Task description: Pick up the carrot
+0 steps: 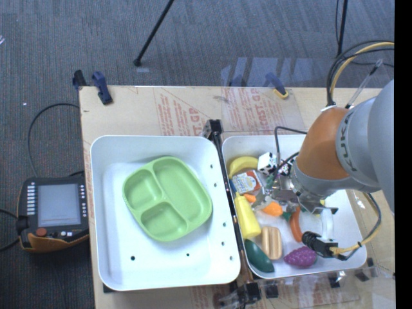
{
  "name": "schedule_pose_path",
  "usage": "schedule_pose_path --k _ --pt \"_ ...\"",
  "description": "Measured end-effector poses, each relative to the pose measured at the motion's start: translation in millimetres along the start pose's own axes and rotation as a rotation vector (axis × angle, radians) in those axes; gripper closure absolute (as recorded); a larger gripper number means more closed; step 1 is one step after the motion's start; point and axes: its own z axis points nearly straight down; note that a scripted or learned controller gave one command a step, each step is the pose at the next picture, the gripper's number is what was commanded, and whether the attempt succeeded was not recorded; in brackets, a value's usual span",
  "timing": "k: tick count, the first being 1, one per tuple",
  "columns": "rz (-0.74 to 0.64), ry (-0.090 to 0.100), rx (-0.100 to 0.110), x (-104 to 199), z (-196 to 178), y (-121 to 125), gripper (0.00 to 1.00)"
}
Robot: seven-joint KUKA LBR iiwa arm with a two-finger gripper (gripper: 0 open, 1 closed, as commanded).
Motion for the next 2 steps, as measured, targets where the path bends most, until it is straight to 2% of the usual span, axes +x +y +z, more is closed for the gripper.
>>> schedule_pose_path --k 1,2 --pt "0.008 0.006 0.016 0.4 -5.4 -2.2 1.0" --pt "0.246 0.005 0.009 54.5 -99.5 -65.3 1.0"
